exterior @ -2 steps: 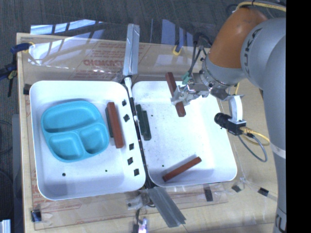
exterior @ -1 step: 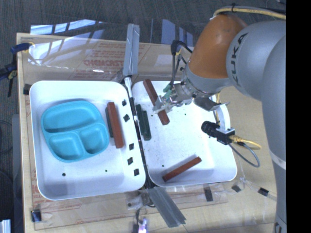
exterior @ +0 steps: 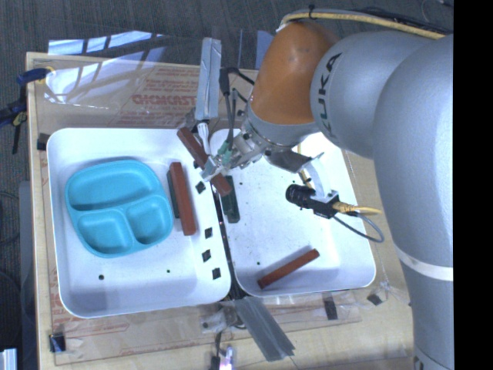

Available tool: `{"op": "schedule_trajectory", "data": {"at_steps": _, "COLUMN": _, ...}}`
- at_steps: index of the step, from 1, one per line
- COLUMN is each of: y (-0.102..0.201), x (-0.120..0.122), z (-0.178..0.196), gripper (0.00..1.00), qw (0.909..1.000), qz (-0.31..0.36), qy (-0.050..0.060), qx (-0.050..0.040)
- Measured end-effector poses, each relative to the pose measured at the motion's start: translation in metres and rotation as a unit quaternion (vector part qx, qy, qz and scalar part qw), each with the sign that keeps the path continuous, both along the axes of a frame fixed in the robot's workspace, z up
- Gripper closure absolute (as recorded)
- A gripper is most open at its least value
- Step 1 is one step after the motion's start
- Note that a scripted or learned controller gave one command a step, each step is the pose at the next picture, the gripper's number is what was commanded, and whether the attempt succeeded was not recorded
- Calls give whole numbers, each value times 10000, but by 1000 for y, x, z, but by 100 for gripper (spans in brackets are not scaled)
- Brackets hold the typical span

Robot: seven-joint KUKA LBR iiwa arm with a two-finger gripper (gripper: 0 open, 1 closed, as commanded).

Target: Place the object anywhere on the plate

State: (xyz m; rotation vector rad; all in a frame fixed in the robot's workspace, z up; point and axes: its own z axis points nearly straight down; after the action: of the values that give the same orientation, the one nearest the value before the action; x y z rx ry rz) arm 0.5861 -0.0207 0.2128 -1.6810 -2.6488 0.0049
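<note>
Camera view: gripper (exterior: pixel 219 164) hangs over the bins' shared wall; what it holds, cannot tell. Brown bar (exterior: pixel 182 199) lies at its 7 o'clock, left bin, long axis 12-to-6, just beside the blue plate (exterior: pixel 117 206).

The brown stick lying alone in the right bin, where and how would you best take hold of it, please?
Grip the brown stick at its middle, coming straight down from above, with the hand turned so it closes across the narrow width. It lies flat and slanted on the right bin's floor, with bare floor along both long sides.
</note>
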Motion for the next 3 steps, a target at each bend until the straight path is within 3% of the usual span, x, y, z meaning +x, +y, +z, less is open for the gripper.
{"op": "schedule_trajectory", "data": {"at_steps": 1, "y": 52, "x": -33, "z": -1, "gripper": 100, "qw": 9988, "qz": 482, "qy": -5, "qx": 0}}
{"op": "schedule_trajectory", "data": {"at_steps": 2, "y": 125, "x": -59, "z": 35, "gripper": 100, "qw": 9963, "qz": 857, "qy": -28, "qx": 1}}
{"op": "schedule_trajectory", "data": {"at_steps": 3, "y": 153, "x": 30, "z": -1, "gripper": 100, "qw": 9952, "qz": 980, "qy": -7, "qx": -1}}
